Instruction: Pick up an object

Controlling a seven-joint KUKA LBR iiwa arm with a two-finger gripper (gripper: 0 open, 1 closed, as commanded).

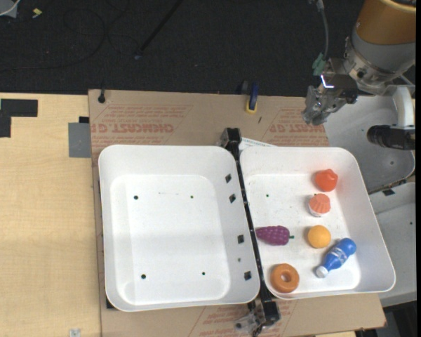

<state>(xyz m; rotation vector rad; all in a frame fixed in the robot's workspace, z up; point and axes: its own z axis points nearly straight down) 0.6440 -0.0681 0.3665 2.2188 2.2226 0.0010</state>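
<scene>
So the arm [382, 27] is parked up at the far right, with the gripper [321, 107] hanging over the cardboard sheet [182, 121] behind the right bin [368, 209], not over either bin. It's got nothing in it. All 6 objects sit in that right bin: a red-orange piece [325, 180], a peach-looking thing [319, 204] just below it, an orange ball [318, 236], a blue bottle [336, 257] lying tilted, a purple bunch of grapes [273, 234] by the divider, and a donut [285, 277] near the front edge. The left bin [116, 223] sits right beside it on the surface [35, 223].
</scene>
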